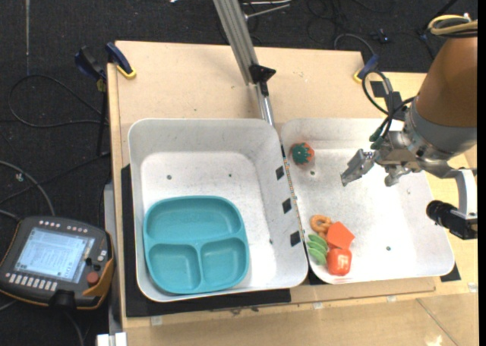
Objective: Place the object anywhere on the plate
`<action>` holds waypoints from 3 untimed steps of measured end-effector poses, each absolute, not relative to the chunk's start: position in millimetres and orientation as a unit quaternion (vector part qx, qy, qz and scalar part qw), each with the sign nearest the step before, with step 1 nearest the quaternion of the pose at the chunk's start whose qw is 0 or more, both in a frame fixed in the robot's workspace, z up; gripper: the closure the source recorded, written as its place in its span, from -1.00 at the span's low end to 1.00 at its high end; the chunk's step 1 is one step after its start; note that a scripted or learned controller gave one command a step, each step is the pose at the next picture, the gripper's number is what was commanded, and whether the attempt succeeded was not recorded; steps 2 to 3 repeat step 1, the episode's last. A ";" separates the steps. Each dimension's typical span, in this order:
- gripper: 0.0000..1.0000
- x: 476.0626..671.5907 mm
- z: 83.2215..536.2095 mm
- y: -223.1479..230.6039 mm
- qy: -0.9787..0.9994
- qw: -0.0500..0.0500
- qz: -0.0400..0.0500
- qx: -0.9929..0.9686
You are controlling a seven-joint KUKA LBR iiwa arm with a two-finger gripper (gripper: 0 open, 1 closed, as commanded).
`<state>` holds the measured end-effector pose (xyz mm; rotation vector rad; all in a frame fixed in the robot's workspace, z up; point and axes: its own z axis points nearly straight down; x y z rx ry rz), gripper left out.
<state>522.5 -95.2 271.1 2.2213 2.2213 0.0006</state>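
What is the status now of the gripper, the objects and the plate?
Gripper over right bin, nothing between fingers. Toy pieces clustered at right bin's near left corner, small ball apart. Teal divided plate in left bin, nothing on it.

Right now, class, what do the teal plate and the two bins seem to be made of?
The plate: probably moulded plastic, going by its even teal colour and soft sheen on the three rounded sections. The left bin and right bin: likely thin plastic too, matte white, speckled, with rounded corners; hard to confirm.
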 end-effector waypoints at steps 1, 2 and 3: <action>1.00 523.3 281.1 -94.8 0.708 0.001 0.001 0.707; 1.00 523.3 281.1 -94.8 0.708 0.001 0.001 0.707; 1.00 523.3 281.1 -94.8 0.708 0.001 0.001 0.707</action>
